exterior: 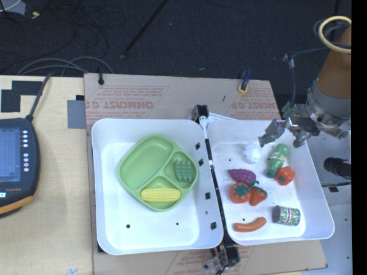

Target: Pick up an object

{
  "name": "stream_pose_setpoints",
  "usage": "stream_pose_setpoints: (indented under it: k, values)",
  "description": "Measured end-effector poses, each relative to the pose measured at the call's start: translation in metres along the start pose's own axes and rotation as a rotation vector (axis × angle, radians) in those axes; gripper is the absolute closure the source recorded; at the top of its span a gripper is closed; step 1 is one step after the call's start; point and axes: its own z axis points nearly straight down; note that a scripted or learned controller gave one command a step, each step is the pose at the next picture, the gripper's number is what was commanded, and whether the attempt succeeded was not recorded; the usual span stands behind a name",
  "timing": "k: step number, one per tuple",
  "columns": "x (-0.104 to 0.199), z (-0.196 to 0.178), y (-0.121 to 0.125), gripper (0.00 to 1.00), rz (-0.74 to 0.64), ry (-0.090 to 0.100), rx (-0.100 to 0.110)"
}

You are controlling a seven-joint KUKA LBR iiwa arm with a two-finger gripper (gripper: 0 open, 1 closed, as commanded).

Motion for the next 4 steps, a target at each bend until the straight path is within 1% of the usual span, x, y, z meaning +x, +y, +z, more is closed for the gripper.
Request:
stream_pose_setpoints:
  k: [1,2,3,4]
  values:
    - [0.075,0.052,-0.061,0.0,-0.004,0.004,0.01]
    - [0.07,0.039,-0.058,1.0,0.002,0.001,0.004]
    - [0.012,-0.013,-0.091,1.0,0.005,-0.002,-0.004]
    - [0.04,0.053,-0.049,1.0,-0.002,0.001,0.004]
